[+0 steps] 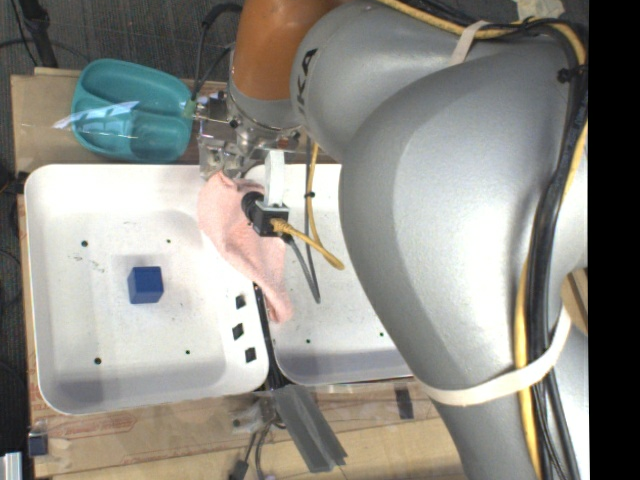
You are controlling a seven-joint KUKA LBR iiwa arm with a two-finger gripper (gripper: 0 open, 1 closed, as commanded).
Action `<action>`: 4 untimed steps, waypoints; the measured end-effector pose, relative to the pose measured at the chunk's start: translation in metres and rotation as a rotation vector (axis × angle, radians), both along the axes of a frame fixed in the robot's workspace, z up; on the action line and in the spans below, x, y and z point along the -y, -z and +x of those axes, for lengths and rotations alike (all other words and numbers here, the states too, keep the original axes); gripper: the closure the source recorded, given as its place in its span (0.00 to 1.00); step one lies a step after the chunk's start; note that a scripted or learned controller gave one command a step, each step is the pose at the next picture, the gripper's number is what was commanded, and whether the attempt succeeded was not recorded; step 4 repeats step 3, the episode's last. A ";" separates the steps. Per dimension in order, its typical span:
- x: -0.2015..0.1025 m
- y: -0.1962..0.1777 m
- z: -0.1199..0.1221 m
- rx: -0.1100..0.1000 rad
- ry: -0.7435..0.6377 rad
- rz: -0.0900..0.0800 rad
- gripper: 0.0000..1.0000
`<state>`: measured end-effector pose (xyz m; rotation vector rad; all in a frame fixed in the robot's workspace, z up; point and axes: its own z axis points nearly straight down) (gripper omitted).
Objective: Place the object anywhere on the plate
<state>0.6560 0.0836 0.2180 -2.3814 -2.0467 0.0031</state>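
A pink cloth (243,240) hangs from my gripper (222,164), bunched at the top where the fingers pinch it and trailing down over the divider between the two white bins. The gripper is shut on the cloth's upper end, just above the back rim of the left bin (60,198). A teal plate (132,110) with a bit of clear plastic on it sits on the bench behind the left bin, to the gripper's left. The grey arm with its orange band (275,28) covers most of the right bin (340,363).
A small blue cube (146,284) lies on the left bin's floor, well left of the cloth. A yellow cable and a black connector (262,214) hang off the wrist beside the cloth. Wooden bench edges border the bins.
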 end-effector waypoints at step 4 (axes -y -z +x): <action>-0.085 0.031 -0.075 0.000 -0.316 0.000 1.00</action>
